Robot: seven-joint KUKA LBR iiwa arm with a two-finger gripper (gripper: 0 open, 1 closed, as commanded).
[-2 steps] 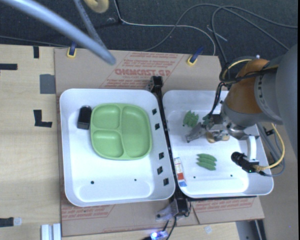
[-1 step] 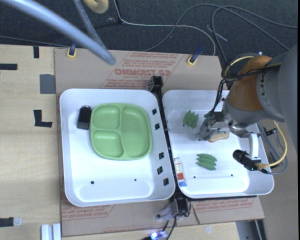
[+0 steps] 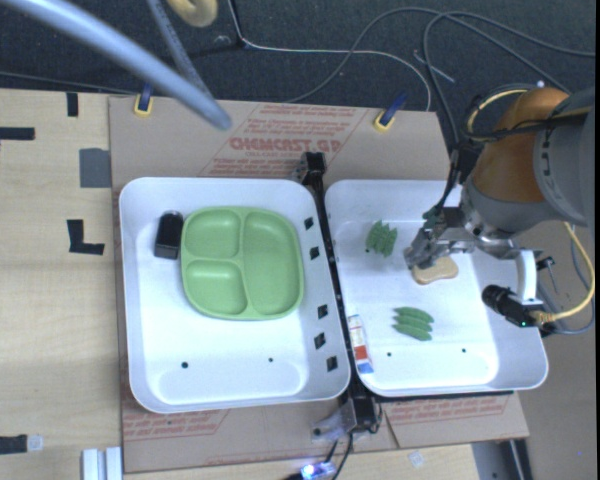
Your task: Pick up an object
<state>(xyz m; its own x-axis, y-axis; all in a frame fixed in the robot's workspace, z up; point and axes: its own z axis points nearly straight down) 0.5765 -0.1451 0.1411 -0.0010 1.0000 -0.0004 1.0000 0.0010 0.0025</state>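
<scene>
— Camera view from above: what sits in the two bins, and what are the things made of?

— Both bins are shallow, smooth white plastic with rounded corners. The left bin (image 3: 150, 368) carries a pale green plate (image 3: 243, 263), a rounded square with three moulded compartments, and a small black block (image 3: 168, 235) touching its left edge. The right bin (image 3: 480, 373) has a dark green leafy piece (image 3: 381, 238) near its upper left, a ribbed green pod-like piece (image 3: 413, 322) lower down, and a flat tan piece (image 3: 436, 272), shaped a little like a slice of bread. A small red-and-white packet (image 3: 358, 340) lies along the divide between the bins. Brown printed cardboard (image 3: 280, 138) covers the counter beneath.

— And the pincer?

— The pincer (image 3: 428, 252) hangs over the right bin, directly above the tan piece and at least very near its top edge. Whether it is spread or closed cannot be told; nothing is visibly clamped in it.
</scene>
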